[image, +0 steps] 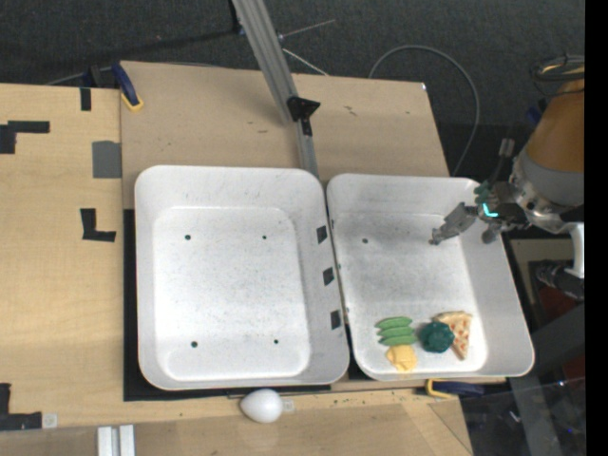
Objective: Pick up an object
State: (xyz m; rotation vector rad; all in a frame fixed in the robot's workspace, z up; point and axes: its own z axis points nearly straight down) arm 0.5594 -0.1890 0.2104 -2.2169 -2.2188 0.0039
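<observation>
Nearest the camera, a white egg-shaped object point(261, 406) lies on the wooden bench point(218, 112), just outside the front rim of the left bin point(228, 183). Beside it, in the front corner of the right bin point(494, 283), a small cluster of toy food sits close together: a green ridged piece point(394, 329) with a yellow piece point(402, 356) touching its front edge, a dark teal round piece point(437, 337) just to their right, and a pizza slice point(460, 332) leaning against the teal piece near the bin's right wall. These are the things on offer for picking, and all of them rest on the bin floor, well apart from the arm. The gripper point(454, 224) reaches in over the back right part of the right bin, its dark fingers pointing left and slightly down with nothing between them; whether they are apart or together cannot be told at this scale. Behind it the wrist shows a teal light, and the orange band point(560, 131) sits above it at the right. A grey metal bar point(275, 60) slants down from the top to the gap between the bins.
</observation>
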